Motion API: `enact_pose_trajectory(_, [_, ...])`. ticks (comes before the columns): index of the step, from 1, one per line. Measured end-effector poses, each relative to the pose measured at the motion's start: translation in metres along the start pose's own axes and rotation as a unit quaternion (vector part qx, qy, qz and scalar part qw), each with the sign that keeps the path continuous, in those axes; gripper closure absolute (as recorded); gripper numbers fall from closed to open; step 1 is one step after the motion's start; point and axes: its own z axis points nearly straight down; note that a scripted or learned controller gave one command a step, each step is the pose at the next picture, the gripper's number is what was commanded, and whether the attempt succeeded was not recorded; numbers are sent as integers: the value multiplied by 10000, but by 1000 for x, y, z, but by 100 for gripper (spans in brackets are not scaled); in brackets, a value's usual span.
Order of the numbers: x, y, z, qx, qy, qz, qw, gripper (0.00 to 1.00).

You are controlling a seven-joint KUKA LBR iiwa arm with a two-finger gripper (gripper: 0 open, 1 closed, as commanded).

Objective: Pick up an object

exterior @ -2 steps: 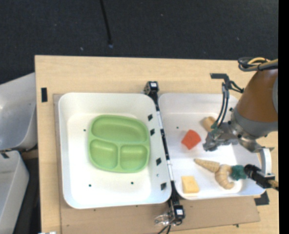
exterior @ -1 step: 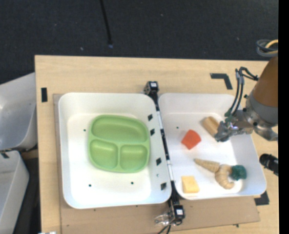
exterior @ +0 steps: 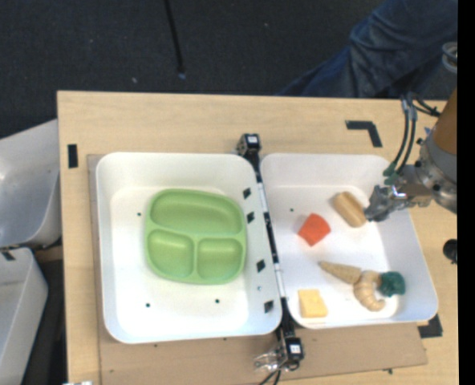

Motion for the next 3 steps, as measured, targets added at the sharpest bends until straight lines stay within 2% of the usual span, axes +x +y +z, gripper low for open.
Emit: enact_pose_trajectory(3, [124,30,17,41,10,-5,10000,100])
